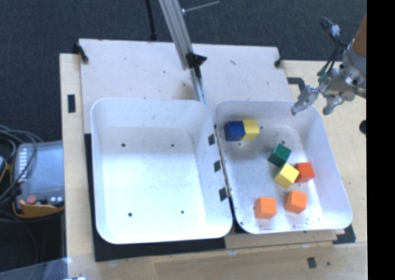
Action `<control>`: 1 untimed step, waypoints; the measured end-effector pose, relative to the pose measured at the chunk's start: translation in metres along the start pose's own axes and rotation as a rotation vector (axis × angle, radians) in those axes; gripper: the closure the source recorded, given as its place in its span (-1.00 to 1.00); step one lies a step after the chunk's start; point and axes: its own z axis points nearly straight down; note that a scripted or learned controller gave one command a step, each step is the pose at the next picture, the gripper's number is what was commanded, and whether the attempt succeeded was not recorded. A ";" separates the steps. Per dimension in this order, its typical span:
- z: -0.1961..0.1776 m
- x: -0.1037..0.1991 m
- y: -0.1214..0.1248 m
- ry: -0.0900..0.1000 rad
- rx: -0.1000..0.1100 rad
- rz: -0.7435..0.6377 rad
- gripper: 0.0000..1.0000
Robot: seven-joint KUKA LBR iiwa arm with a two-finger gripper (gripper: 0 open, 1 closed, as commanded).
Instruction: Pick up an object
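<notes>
Camera view: hand (pixel 315 105) spread open, holding nothing, above right bin's (pixel 330 149) far rim.

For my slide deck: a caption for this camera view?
End effector open above the right bin's far rim; seven coloured blocks inside.

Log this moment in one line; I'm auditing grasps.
gripper: open, holding nothing, above right bin far rim | blocks in bin
</notes>
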 end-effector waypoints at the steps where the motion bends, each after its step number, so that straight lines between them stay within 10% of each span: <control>1: 0.000 0.000 0.000 -0.001 0.001 -0.002 -1.00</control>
